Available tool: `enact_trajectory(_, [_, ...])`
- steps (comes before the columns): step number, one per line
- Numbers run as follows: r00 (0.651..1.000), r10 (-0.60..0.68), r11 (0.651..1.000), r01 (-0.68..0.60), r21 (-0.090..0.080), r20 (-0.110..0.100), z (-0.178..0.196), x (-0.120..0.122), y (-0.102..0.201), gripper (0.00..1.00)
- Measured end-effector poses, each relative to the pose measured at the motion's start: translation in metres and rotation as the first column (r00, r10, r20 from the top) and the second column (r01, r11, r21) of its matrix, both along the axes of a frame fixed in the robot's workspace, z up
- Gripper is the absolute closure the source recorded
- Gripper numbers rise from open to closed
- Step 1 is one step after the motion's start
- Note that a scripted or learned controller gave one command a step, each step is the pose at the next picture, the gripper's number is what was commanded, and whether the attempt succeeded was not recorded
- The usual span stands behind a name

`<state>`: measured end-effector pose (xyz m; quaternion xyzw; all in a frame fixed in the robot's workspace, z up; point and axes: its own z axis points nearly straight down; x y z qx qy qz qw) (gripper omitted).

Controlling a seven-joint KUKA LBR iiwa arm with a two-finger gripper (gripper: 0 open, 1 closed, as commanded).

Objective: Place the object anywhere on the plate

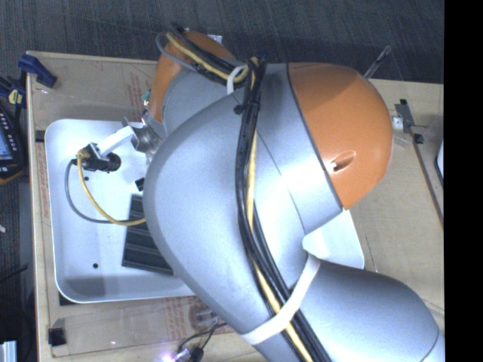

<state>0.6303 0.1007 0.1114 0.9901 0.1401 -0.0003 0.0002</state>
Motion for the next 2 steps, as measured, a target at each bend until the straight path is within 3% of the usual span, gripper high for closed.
enact_trajectory(1, [1.0,0.021,1.0,-0.021,0.0,0.001,0.172,-0.036,0.028,1.0])
enact_trajectory(2, [0.986,0.167,0.986,-0.167,-0.001,0.002,0.201,-0.06,0.078,1.0])
